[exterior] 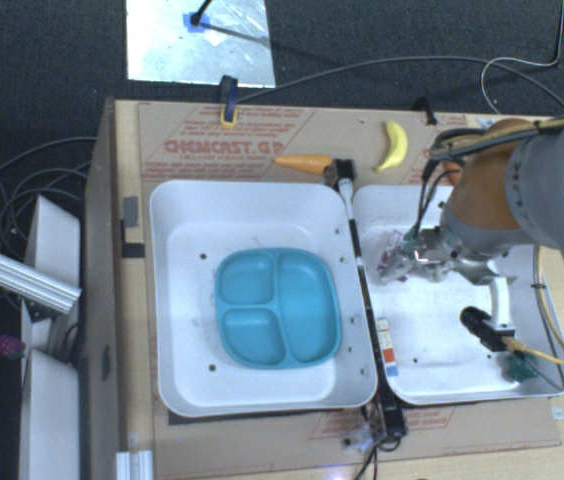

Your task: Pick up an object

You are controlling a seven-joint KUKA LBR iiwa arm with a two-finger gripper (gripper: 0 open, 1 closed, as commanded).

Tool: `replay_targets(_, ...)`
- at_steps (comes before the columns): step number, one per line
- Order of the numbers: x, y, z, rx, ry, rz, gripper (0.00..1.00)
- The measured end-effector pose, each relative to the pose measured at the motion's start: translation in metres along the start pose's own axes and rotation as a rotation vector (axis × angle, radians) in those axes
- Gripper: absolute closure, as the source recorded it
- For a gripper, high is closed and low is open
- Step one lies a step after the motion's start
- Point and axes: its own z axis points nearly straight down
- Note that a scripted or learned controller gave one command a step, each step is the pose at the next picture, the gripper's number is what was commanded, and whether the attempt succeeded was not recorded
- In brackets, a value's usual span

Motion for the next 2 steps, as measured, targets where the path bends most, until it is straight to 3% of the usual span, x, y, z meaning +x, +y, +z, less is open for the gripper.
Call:
replay_targets(1, -0.01, 0.087, -0.001, -0.003, -0.001, -0.001, 0.0)
replay_targets(2, -0.01, 0.088, -0.013, -0.005, -0.003, -0.006, 1.0)
